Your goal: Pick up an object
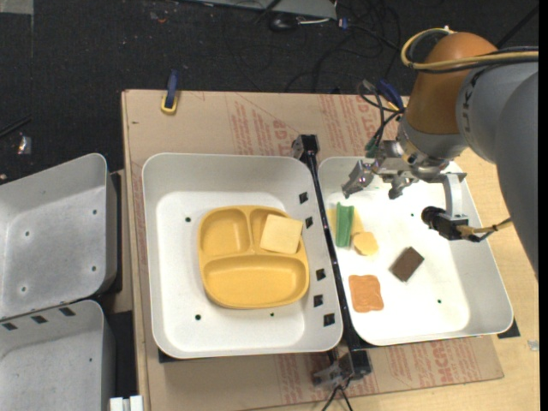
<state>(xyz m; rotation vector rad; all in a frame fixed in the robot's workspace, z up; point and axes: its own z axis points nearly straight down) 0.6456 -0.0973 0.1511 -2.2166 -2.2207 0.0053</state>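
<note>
My gripper [377,183] hangs over the back left part of the right bin [479,302], its two fingers spread open with nothing between them. Just below and left of it lies a green block [344,223] along the bin's left wall. A small round yellow piece [366,244] sits beside the green block. Nearer the front are an orange square piece [366,293] and a dark brown block [407,264]. In the left bin [171,315] a yellow divided tray [248,268] carries a pale yellow slice [281,234] in its upper right compartment.
A black divider [324,229] runs between the two bins. A black fitting with a cable [445,223] sits at the right bin's right side. White panels [51,229] lie off the bench to the left, and cables trail across the floor behind.
</note>
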